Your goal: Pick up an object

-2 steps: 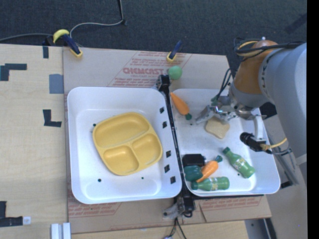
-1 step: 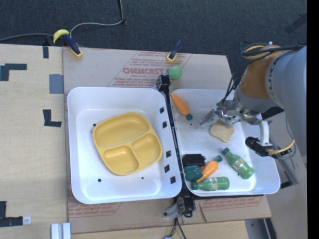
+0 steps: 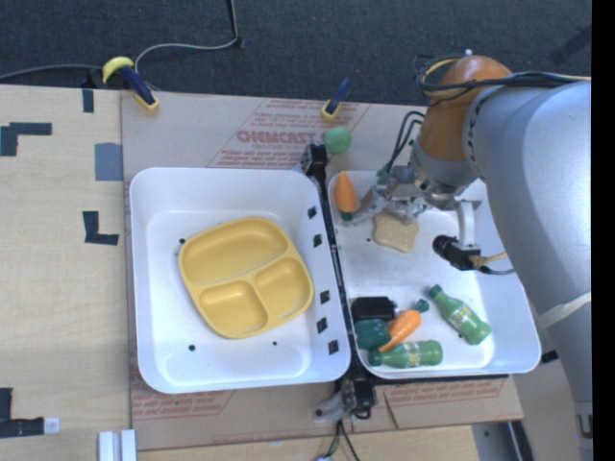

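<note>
The gripper [image 3: 392,205] is hovering over the tan block [image 3: 396,232] in the right bin [image 3: 509,339], upper right of frame. Whether the jaws are spread, I cannot tell.

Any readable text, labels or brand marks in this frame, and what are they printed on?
"CHEMCAST", in red, on the cardboard sheet under the bins; the smaller red line below it is too blurred to read.
Labels on the two green bottles: too small to read.
</note>
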